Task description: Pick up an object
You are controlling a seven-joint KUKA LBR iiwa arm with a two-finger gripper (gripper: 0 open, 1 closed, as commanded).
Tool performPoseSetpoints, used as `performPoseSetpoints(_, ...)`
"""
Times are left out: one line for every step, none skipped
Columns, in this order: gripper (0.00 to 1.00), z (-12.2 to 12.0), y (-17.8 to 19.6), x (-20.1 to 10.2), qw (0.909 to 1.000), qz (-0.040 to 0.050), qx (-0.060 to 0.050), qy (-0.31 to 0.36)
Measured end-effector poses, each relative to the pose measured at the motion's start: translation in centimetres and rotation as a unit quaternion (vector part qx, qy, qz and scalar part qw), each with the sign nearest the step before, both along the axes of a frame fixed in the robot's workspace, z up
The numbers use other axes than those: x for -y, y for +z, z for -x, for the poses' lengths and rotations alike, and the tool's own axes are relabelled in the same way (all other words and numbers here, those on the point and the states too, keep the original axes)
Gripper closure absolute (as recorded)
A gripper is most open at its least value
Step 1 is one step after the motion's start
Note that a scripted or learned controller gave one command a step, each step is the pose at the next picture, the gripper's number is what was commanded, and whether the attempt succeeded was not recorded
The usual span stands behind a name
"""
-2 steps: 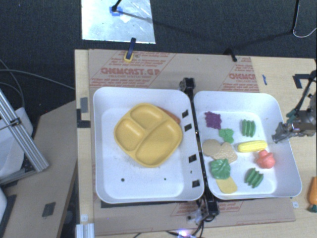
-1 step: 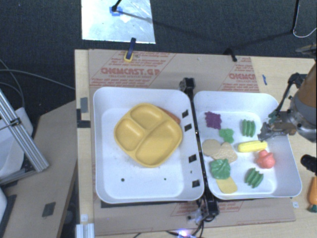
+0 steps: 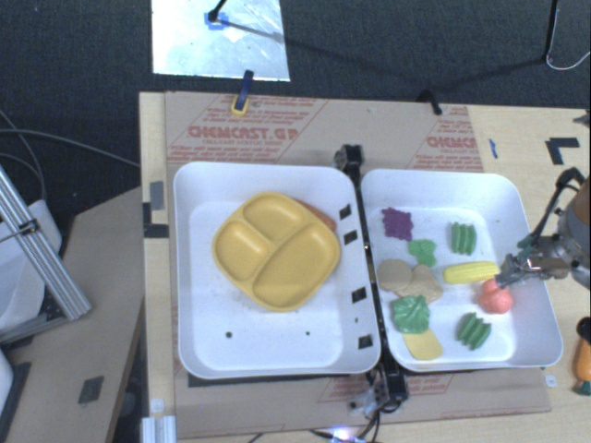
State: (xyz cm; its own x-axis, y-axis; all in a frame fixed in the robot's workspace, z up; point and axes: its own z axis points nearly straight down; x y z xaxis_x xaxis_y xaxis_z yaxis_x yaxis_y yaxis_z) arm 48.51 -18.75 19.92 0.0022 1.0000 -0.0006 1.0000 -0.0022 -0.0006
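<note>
Down on the surface [image 3: 277,123], brown and lettered, carrying two white bins side by side. In the left bin [image 3: 199,340]: a yellow divided plate [image 3: 275,250], tilted, hiding most of something reddish at its upper right edge, too little showing to name. In the right bin [image 3: 531,340]: a scatter of toy food. Near the middle, a tan piece [image 3: 409,279] touching a green leafy piece [image 3: 410,313] below it, with a pale yellow slice [image 3: 423,344] at the front. Further back, a purple bunch [image 3: 397,221] and a small green piece [image 3: 422,251]. Toward the right, a green pod [image 3: 463,237], a yellow corn cob [image 3: 469,271], another green pod [image 3: 474,330]. Coming in from the right, cut off by the frame, the arm [image 3: 572,247], only its tip and some cabling visible. At the end effector [image 3: 512,272], blurred and small: opening cannot be told. Just below it, touching or very nearly, a red tomato [image 3: 495,297], lying on the bin floor near the right wall; whether gripped cannot be made out.
</note>
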Motion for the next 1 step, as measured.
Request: performPoseSetpoints(1.0, -0.28, 3.98, -2.1, 1.0, 0.0003, 0.003, 0.004)
